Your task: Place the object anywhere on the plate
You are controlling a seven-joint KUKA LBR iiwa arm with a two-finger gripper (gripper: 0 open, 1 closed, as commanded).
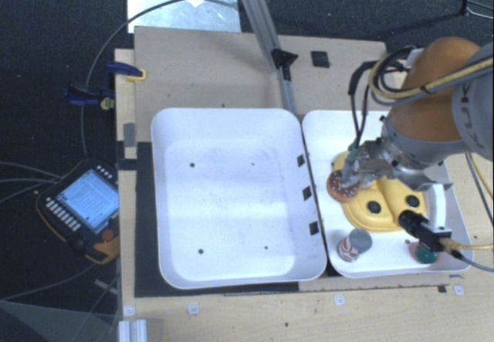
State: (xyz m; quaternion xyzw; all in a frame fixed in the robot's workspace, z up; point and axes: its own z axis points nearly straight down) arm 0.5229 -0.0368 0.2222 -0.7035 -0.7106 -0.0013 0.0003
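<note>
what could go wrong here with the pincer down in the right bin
The pincer sits low over a brown round object at the yellow plate edge; it could push the object or plate aside. A small cup-like item and cables crowd the right bin, so the arm may snag them.
</note>
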